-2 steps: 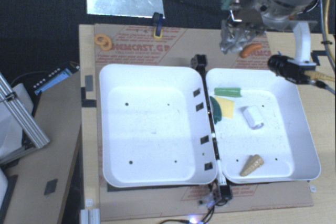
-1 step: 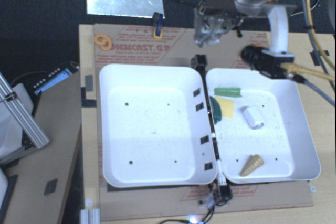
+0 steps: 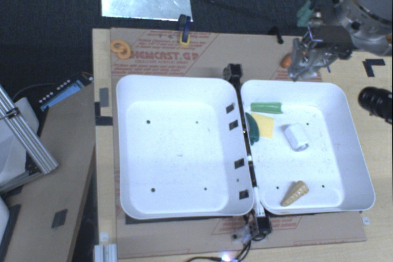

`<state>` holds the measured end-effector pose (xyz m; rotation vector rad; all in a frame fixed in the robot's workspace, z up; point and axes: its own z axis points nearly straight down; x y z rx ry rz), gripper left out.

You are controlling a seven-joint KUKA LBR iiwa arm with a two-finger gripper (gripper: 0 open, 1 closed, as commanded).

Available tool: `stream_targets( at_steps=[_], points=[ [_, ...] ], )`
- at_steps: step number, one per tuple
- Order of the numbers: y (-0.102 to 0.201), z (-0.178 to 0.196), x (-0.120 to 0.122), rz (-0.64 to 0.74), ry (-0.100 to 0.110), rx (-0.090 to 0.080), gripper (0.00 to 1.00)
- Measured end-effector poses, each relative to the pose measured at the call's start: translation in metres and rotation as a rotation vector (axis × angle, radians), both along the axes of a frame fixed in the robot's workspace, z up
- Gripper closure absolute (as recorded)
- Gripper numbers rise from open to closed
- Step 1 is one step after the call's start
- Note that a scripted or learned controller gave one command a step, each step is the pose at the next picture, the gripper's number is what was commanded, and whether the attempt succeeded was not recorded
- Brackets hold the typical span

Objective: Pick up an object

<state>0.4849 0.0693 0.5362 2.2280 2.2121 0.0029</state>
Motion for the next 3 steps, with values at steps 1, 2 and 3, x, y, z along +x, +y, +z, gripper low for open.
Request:
stream_targets(
  at_steps=[1, 2, 3],
  points=[
    [-0.035, -0.001, 0.046, 0.005, -0.001, -0.001, 1.0],
    [-0.138, 0.0, 0.0, -0.002, -0.001, -0.002, 1.0],
    [-0.092, -0.001, 0.002, 0.015, 0.0, 0.001, 1.0]
  ],
)
